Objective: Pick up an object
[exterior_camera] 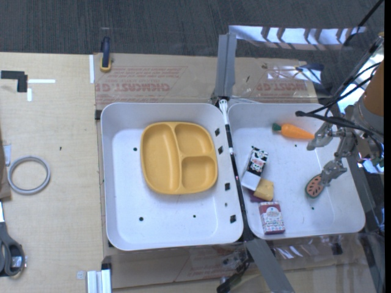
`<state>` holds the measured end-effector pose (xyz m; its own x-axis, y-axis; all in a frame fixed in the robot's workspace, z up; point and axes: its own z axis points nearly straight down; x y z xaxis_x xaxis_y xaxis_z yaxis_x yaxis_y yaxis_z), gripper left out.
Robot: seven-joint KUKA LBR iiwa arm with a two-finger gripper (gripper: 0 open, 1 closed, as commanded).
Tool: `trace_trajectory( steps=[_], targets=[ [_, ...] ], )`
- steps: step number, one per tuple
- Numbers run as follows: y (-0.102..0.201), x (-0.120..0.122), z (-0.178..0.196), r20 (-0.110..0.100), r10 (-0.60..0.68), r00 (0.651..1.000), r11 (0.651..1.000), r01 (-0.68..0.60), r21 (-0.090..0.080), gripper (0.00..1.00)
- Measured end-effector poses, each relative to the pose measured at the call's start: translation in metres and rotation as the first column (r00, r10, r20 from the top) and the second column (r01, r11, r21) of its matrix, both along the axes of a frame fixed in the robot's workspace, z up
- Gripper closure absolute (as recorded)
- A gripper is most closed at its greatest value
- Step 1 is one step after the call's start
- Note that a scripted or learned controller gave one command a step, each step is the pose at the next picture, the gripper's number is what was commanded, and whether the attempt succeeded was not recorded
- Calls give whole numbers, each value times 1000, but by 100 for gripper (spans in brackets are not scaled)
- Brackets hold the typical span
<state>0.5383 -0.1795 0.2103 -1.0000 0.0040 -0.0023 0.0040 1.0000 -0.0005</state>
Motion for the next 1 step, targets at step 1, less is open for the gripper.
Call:
trace_trajectory(
  steps=[1],
  targets=[
    [38, 51, -39, 0, -288, 958, 958, 288, 0, 0]
  ],
)
